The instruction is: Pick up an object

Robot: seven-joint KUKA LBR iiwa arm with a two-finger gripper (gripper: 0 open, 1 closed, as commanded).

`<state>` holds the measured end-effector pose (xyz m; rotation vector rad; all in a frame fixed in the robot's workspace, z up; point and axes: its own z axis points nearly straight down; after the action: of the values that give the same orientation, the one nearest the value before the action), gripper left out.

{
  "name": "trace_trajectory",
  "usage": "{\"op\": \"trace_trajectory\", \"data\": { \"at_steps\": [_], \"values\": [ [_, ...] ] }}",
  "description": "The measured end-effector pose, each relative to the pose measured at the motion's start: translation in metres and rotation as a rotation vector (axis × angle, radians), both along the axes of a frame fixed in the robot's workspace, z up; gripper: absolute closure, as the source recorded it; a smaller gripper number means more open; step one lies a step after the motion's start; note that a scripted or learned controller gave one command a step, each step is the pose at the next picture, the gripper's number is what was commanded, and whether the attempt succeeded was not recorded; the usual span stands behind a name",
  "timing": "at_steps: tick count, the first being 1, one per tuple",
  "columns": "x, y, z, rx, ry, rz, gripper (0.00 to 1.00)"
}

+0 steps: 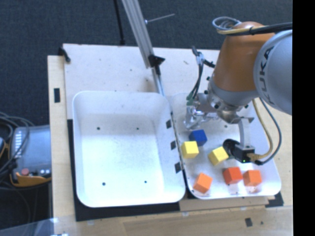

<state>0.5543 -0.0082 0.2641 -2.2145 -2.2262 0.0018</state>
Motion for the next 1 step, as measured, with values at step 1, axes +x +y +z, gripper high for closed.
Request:
{"op": "trace_trajectory", "data": {
  "at_steps": [1],
  "values": [
    [-0.0129,0.0515,-0.0008,0.002,-0.001,0.002,1.00]
  ]
}}
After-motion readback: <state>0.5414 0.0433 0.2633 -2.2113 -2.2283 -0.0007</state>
